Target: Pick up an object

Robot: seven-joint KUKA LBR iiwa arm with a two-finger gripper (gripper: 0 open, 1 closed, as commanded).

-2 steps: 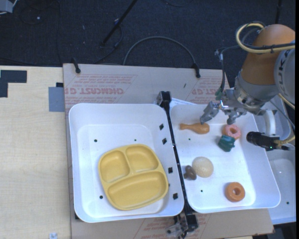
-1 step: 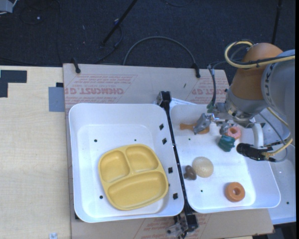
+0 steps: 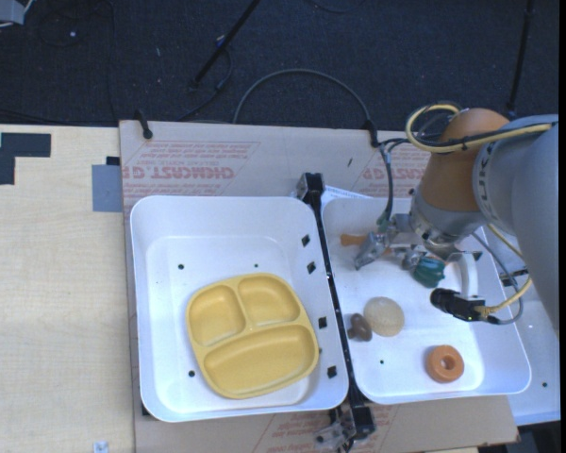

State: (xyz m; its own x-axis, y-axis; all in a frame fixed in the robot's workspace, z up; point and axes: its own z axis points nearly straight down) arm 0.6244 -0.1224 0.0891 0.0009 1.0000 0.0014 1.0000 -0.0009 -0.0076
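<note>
Reaching in from the right, the grey arm [image 3: 509, 173] with its orange band [image 3: 457, 173] hangs over the back of the right bin [image 3: 509, 371], and its bulk hides much of the wrist; the jaws [image 3: 389, 245] sit low in a tangle of metal parts and cables, too small and cluttered to say whether they are spread or pressed together, and nothing can be seen between them. Just beside them, toward the divider, lies a small orange-brown piece [image 3: 351, 239] of unclear shape. A teal object [image 3: 428, 271] sits close on the arm's side, partly covered by the wrist. Nearer the camera, apart from the jaws, rest a pale round object [image 3: 385, 316] touching a small brownish lump [image 3: 359, 327], and farther off an orange ring [image 3: 444, 363]. Well apart, across the divider, the left bin [image 3: 160, 243] holds a yellow divided tray [image 3: 252, 334]
</note>
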